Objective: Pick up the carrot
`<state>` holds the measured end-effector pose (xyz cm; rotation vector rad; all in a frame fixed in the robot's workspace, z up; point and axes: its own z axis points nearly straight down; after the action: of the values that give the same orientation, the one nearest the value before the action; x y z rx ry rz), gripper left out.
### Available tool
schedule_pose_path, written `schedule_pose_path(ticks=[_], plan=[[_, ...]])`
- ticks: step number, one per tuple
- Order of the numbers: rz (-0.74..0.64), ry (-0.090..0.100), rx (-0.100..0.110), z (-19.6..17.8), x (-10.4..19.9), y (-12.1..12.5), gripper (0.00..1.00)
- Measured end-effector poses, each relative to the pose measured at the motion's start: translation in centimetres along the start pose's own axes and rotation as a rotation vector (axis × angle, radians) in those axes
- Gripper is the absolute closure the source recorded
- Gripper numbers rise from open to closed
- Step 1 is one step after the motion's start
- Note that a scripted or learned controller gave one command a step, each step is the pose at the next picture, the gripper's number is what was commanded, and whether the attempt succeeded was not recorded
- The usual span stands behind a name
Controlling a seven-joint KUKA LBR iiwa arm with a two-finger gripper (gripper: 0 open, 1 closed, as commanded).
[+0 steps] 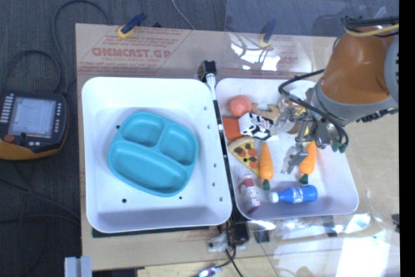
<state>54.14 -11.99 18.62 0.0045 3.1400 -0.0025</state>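
Two orange carrots lie in the right bin point(347, 194). One carrot point(266, 161) rests near the middle of the bin, just right of a pizza slice point(245, 150), with its green end toward the front. The second carrot point(308, 159) lies further right, green end also toward the front. My gripper point(297, 156) hangs low over the bin right beside this second carrot, touching or nearly touching its left side. The wrist hides the carrot's top end.
The right bin also holds a pink-orange round fruit point(240, 104), a black-and-white toy cow point(257, 127), a blue bottle point(295, 194) at the front and a small dark red bottle point(249, 192). A blue sectioned plate point(153, 151) sits in the left bin point(97, 107).
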Motion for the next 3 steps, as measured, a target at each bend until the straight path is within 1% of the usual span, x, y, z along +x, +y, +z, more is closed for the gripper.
schedule_pose_path(ticks=[1, 2, 3], plan=[[0.074, -0.013, -0.001, 8.1, 0.0, 1.7, 0.0], [0.23, -0.045, 0.0, 8.9, 4.4, 2.5, 0.0], [0.232, -0.011, 0.0, 5.5, -6.0, -3.2, 0.0]])
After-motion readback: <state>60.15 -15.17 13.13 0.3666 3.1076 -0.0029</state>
